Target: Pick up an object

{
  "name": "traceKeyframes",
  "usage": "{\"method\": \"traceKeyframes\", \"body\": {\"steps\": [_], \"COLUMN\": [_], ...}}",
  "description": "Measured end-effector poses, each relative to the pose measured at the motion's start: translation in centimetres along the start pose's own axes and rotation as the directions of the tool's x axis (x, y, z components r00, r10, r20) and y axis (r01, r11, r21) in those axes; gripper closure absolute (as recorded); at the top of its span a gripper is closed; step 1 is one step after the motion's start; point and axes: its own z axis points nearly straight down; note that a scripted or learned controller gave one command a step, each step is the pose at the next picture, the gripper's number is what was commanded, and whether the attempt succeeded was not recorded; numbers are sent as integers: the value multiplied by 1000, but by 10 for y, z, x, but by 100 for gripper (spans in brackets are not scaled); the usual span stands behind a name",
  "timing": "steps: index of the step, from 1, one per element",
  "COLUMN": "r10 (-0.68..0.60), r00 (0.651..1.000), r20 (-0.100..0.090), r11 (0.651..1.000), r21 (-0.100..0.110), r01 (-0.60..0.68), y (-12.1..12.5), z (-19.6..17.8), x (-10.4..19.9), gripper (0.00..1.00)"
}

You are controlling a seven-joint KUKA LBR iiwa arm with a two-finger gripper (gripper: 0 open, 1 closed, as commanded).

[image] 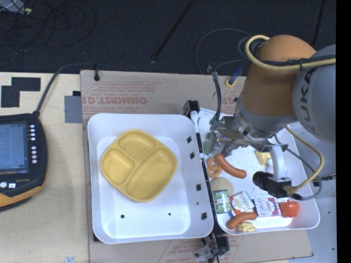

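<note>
White plastic formed the right bin (310, 221), and along its near edge lay a small orange sausage (242, 219) with a yellow scrap touching its right end, too small to make out. Just beyond sat a green-labelled can (222, 202), two red-and-white packets (242, 203) side by side, and a red piece (291, 208) at the right, its shape unclear. A round beige item (221, 184) lay behind the can, close to the bin's left wall.

Farther in, a red sausage (230, 166) lay at a slant on the bin floor, free of any grip. The gripper (215, 142) hung just past the sausage's left end, near the wall shared by the two bins. The bulk of the arm (274, 86) and a tangle of cables covered it, so whether it was spread or pressed together could not be told, nor whether it touched anything. A pale yellow piece (263, 158) was half hidden under the wrist.

In the left bin (142, 218) a yellow divided plate (139, 164) lay flat. Both bins stood on a cardboard sheet (137, 95), and a control pendant (16, 158) was cut off by the left edge.
</note>
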Motion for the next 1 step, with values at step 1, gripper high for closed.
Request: {"method": "traceKeyframes", "body": {"steps": [1], "r10": [-3], "r00": [1000], "r20": [0], "r11": [1000], "r21": [5], "r01": [3], "y": [13], "z": [23], "x": [51], "gripper": [100]}}
